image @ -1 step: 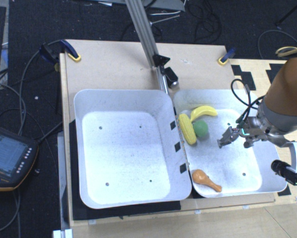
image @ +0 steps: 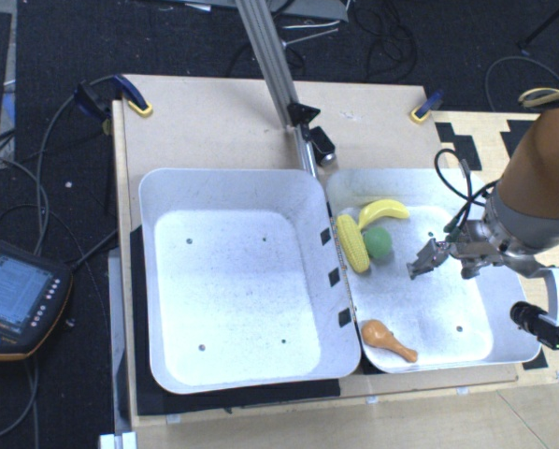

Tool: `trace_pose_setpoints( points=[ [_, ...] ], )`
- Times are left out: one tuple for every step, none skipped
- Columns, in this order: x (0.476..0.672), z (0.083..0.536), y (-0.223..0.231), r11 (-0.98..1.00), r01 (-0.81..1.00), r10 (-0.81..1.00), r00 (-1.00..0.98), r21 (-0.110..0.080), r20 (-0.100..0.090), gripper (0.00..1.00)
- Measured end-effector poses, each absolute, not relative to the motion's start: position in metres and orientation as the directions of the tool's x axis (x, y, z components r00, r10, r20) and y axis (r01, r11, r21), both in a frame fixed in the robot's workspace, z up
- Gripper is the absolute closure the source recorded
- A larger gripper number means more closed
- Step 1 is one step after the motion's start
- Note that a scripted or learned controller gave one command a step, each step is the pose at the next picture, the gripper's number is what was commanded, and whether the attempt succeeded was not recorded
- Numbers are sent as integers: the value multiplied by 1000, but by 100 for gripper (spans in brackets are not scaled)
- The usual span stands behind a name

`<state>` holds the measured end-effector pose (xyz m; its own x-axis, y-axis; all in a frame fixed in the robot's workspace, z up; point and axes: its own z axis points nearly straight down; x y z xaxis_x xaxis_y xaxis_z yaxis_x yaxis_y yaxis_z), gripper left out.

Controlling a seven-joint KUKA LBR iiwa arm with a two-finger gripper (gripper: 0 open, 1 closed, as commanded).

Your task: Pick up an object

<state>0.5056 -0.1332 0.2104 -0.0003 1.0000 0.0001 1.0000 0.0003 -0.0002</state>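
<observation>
In the right bin [image: 476,340] lie a yellow banana [image: 382,212], a yellow corn cob [image: 352,242], a green ball [image: 379,242] and an orange gourd-shaped toy [image: 387,339] near the front edge. My gripper [image: 429,259] hangs over the middle of this bin, to the right of the green ball and apart from it. Its dark fingers point left and down. Nothing shows between them.
The left bin [image: 167,204] sits beside the right one, its raised wall between them. A slanted metal pole [image: 275,68] crosses the bench behind the bins. The arm's grey body and cables [image: 537,195] cover the right bin's right side.
</observation>
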Motion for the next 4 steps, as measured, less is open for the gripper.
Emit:
trace_pose_setpoints(
  points=[
    [497,158,-140,-1,1000,1000,1,-5,1,0],
    [502,98,-136,0,1000,1000,0,-5,1,0],
    [502,95,-136,0,1000,1000,0,0,0,0],
    [503,106,-136,0,1000,1000,0,1,0,100]
  ],
)
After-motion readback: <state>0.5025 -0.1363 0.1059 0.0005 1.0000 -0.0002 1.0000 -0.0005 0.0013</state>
